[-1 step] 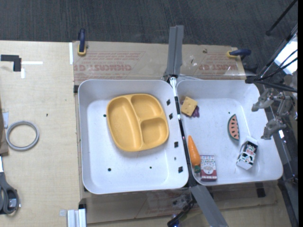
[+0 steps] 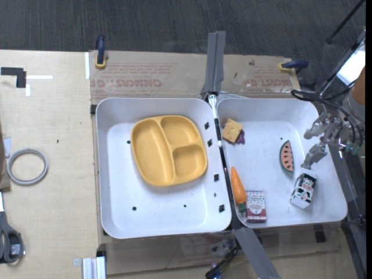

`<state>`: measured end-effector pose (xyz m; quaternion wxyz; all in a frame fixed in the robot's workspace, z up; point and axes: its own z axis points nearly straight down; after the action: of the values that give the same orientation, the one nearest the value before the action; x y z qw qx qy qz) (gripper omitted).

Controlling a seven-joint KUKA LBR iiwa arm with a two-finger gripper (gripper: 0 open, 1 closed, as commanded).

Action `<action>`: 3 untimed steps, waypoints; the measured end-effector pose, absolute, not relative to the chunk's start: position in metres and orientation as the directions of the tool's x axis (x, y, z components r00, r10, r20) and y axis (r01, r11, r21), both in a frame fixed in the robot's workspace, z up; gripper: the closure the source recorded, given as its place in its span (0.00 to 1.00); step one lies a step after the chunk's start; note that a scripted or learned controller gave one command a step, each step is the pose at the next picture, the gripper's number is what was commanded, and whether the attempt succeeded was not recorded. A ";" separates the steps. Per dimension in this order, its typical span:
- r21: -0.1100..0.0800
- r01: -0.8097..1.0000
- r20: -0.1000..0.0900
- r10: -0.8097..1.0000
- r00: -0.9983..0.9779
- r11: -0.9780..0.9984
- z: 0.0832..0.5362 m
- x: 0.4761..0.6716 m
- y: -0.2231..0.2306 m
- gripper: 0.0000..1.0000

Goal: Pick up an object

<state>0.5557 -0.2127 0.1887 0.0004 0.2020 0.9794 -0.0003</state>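
In the right bin (image 2: 273, 217) lie a watermelon slice (image 2: 286, 156), a black-and-white milk carton (image 2: 303, 190), a small red box (image 2: 256, 206), an orange carrot (image 2: 238, 183) by the left wall, and a yellow cheese wedge (image 2: 232, 130) on something purple. My gripper (image 2: 318, 144) hangs over the bin's right side, above and just right of the watermelon slice and above the carton. Its fingers are spread apart, nothing between them.
The left bin (image 2: 116, 214) holds a yellow divided plate (image 2: 168, 150). A grey divider bar (image 2: 215, 68) runs between the bins. On the bench at left lie a roll of tape (image 2: 26, 166) and scissors (image 2: 10, 243). Clamps (image 2: 100, 52) sit at the back.
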 end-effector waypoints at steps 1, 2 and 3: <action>0.000 0.636 -0.004 0.636 -0.772 0.772 0.144 0.634 -0.194 0.00; 0.000 0.503 -0.002 0.503 -0.864 0.864 0.092 0.582 -0.184 0.00; 0.000 0.500 -0.007 0.500 -0.866 0.866 0.103 0.584 -0.183 1.00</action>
<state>0.5841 -0.1829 0.1026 0.0032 0.2587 0.9660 -0.0009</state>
